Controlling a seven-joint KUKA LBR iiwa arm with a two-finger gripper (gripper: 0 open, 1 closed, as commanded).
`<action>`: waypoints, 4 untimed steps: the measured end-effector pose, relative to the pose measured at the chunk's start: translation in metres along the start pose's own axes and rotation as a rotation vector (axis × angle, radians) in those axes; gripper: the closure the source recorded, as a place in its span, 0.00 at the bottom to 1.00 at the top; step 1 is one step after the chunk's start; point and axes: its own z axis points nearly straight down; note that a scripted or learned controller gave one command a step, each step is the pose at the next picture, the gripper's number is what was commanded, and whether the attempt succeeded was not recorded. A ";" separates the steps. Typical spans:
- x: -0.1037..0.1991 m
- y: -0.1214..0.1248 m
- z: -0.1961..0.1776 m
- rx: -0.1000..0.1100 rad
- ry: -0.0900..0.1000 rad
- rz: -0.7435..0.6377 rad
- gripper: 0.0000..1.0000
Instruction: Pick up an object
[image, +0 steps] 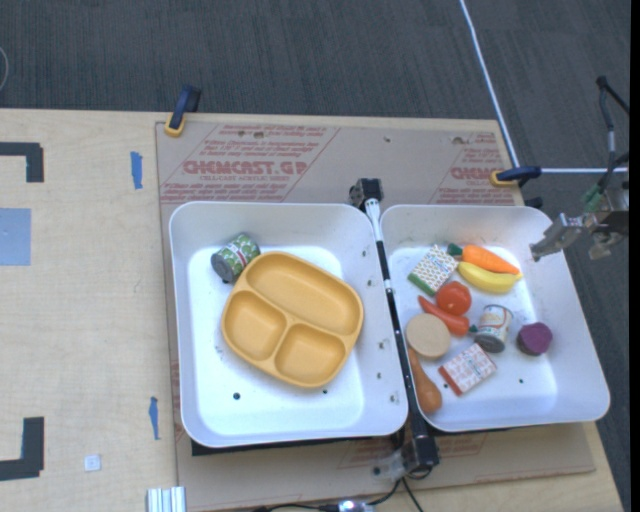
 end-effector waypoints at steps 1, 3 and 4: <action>-0.005 -0.012 0.158 0.007 0.012 -0.003 0.00; 0.104 -0.034 0.169 -0.003 0.002 -0.001 0.00; 0.102 -0.032 0.158 -0.008 -0.002 0.001 1.00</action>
